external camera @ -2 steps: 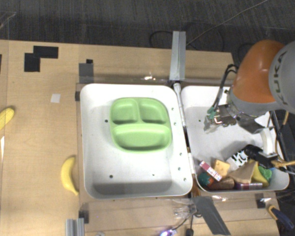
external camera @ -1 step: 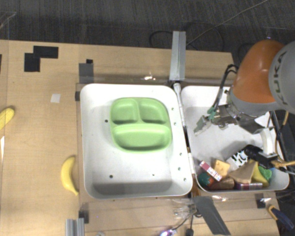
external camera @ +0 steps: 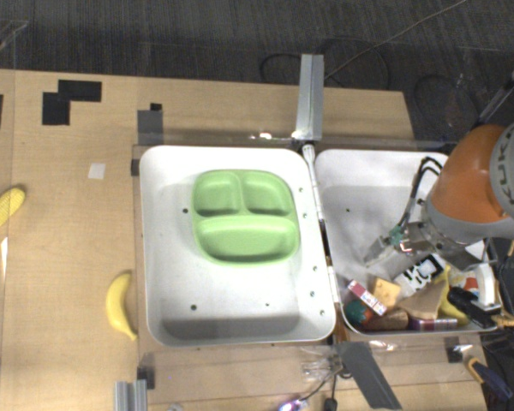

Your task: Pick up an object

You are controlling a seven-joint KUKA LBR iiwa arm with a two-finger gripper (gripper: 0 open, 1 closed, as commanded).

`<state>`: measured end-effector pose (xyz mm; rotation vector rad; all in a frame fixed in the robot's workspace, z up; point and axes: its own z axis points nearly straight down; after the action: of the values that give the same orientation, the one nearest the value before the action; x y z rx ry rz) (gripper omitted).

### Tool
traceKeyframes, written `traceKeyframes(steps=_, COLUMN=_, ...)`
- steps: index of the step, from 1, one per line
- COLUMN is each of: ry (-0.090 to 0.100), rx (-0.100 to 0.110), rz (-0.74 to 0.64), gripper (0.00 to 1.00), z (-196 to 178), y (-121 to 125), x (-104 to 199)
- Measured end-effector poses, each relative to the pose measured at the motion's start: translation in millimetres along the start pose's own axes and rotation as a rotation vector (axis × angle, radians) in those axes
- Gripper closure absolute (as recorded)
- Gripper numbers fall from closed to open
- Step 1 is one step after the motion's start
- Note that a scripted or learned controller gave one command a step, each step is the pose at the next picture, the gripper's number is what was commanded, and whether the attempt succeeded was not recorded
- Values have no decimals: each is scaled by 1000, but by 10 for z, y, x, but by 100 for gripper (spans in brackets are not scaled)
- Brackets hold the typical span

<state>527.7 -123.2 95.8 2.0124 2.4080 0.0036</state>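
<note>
Arm (external camera: 484,178) reaches in from the right and sits over the right bin (external camera: 360,187). Gripper (external camera: 400,243) hangs just above the clutter at the bin's near edge. Whether its fingers are open or closed cannot be told from this angle, and nothing is visibly caught between them.

Step in hand, as a guess: descending onto a pick target. The candidates all sit in a pile of small objects (external camera: 411,302) packed along the near wall of the right bin, just beside and below the gripper. They touch and overlap, so a clean grasp is unlikely if the gripper comes down at the pile's middle. Better to choose something on the pile's open side, such as the small red-and-white box (external camera: 364,296) or the tan block (external camera: 387,291), line the fingers across its short side and go straight down. The wall blocks finger room on the near side, so it should approach from the far, bare side of the bin.

Containers: the left bin (external camera: 163,229) holds one green divided tray (external camera: 244,214), lying flat near its centre with its compartments empty. The right bin's far half is bare; its contents all crowd the near edge.

Off the bins, a banana (external camera: 120,305) and a corn cob (external camera: 2,211) lie on the bench (external camera: 60,264), well apart from the arm.
</note>
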Motion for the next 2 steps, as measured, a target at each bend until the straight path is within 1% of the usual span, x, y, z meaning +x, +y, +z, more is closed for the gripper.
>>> traceKeyframes(steps=1, ry=0, rx=0, rz=0, gripper=0, z=1, y=0, x=1)
traceKeyframes(steps=2, ry=-2, rx=-12, rz=135, gripper=0, z=49, y=-280, x=-561)
